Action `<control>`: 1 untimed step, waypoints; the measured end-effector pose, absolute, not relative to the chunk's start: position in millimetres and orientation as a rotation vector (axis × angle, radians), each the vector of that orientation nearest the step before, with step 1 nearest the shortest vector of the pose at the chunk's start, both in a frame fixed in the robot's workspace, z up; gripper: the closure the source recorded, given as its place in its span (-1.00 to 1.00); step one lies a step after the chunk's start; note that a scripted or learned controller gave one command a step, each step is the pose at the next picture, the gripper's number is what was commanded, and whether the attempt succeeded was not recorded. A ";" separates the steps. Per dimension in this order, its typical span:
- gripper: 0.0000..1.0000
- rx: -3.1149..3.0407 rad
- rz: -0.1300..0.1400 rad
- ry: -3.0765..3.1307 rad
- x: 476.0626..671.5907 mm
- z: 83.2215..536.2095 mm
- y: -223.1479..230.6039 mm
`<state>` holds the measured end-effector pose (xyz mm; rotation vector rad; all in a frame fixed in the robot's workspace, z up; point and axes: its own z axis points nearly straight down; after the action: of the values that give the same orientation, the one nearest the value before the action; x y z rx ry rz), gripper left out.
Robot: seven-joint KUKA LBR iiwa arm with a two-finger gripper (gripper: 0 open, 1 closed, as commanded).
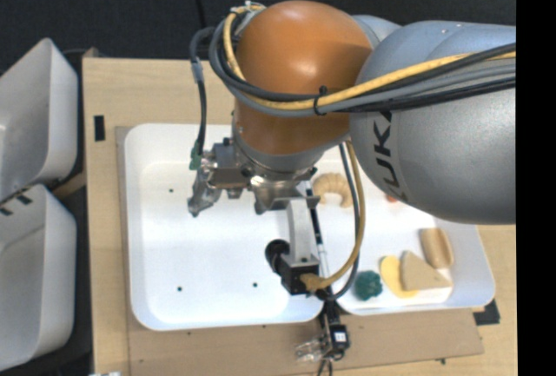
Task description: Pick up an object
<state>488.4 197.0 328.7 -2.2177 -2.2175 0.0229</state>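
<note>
My gripper (228, 194) hangs below the orange wrist band over the left white bin (165, 279), near its middle, and the bulky wrist hides most of it. Nothing shows in it. The objects lie in the right bin (465, 283): a tan curved pastry-like piece (334, 187) close beside the wrist, a small green lump (368, 283), a yellow and tan wedge (413, 273), and a tan bread-like piece (437, 247). All of them lie to the right of the gripper, apart from it.
The grey arm covers the upper right of the view and much of the right bin. A small red spot (391, 197) peeks out under the arm. Two white containers (35, 114) stand off the bench at the left. Brown board (104, 96) surrounds the bins.
</note>
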 end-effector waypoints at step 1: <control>-1.00 -2.227 0.008 -2.216 521.4 303.9 144.3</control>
<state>521.4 144.3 303.9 -2.2274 -2.2159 0.0075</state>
